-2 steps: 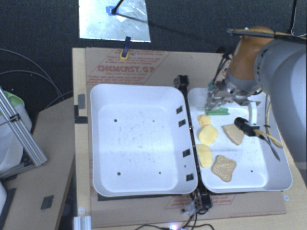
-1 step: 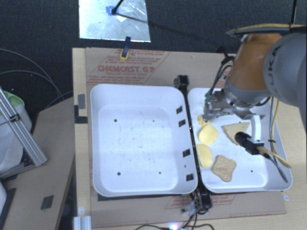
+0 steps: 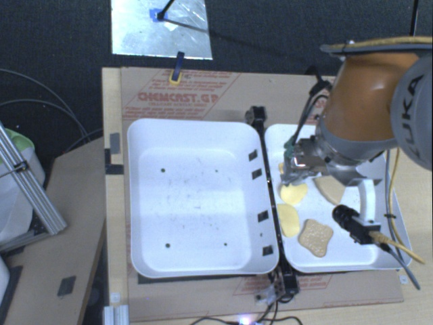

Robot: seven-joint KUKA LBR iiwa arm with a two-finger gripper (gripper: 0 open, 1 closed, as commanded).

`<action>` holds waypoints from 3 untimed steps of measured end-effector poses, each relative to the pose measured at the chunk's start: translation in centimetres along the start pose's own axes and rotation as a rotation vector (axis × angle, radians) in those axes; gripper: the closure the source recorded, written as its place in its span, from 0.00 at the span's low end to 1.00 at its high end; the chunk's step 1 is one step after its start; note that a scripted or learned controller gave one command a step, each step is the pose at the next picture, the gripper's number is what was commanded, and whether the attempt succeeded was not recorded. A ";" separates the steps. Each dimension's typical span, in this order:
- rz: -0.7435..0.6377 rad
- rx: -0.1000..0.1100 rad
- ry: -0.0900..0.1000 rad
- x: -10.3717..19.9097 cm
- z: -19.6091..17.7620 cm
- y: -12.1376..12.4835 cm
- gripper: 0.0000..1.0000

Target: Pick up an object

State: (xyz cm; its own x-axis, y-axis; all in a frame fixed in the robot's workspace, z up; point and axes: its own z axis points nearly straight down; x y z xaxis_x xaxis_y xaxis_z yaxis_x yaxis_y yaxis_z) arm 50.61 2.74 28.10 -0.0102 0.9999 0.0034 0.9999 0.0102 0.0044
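Two bins on desk (image 3: 81, 181). Jaws low in right bin (image 3: 338, 266), by its left wall; open or closed, cannot tell. Yellow chip (image 3: 293, 193) just camera-side of jaws; second chip (image 3: 289, 219) beyond it; biscuit (image 3: 316, 237) farther, rightward; tan slab (image 3: 331, 191) right of jaws, partly under arm (image 3: 369, 107). Left bin (image 3: 132, 202) left of jaws.

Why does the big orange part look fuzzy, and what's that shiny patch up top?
In the camera view, the orange band looks soft, probably because it is nearest the lens; the left bin is crisper and evenly lit, with only faint shadows along its walls; the silvery sheet at the top gives patchy glare.
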 end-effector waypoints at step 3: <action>0.004 0.006 -0.003 1.8 -7.1 -1.9 1.00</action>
State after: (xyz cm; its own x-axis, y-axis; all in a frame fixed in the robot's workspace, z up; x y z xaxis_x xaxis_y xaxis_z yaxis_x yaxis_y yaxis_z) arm 48.68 4.50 35.17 -0.0061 1.0000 0.0004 1.0000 0.0061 -0.0018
